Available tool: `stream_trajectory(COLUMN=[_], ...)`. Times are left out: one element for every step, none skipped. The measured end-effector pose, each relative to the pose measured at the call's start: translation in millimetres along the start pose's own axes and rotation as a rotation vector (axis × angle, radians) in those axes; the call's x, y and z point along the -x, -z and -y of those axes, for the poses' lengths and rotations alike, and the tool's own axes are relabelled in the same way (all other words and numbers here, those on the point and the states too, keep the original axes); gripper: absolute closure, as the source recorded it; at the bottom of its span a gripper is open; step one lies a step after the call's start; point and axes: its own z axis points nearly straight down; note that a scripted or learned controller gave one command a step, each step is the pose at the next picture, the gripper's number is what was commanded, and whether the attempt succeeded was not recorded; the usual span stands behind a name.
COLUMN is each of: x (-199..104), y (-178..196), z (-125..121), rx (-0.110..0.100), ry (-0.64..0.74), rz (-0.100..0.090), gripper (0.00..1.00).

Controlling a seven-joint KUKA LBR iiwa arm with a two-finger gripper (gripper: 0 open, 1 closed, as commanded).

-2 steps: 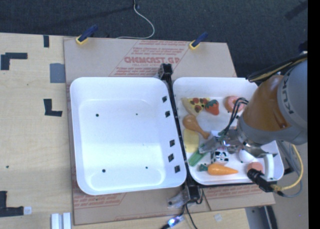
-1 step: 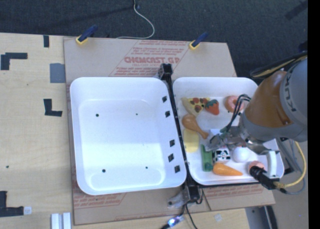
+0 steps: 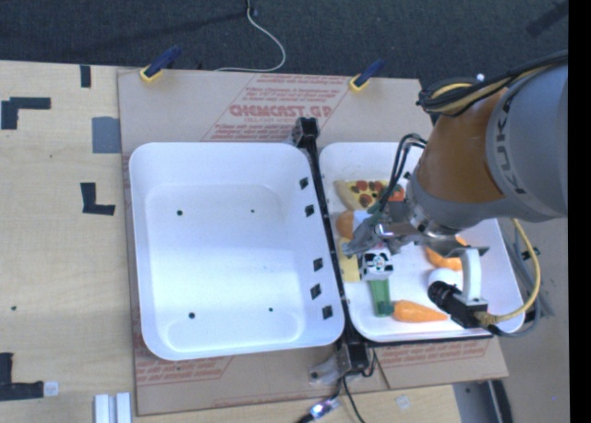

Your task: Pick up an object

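Observation:
My gripper hangs low over the left part of the right bin, its grey and orange arm reaching in from the right. Directly under it lie a small white and black object and a green block. An orange carrot lies at the bin's front. A pizza slice rests at the back left, an orange round piece beside it, and a yellow flat piece against the left wall. Another orange item peeks from under the wrist. Nothing visibly sits between the fingers.
The left bin stands beside the right one, split off by a black divider. Both rest on a cardboard sheet held by blue and yellow clamps. A thin cable curls across the dark floor at the back.

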Motion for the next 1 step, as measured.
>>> stream_trajectory(x=[-44.5], y=[47.8], z=[18.9], rx=[-0.005], ry=[-0.006], rz=[0.003], gripper=[1.00])
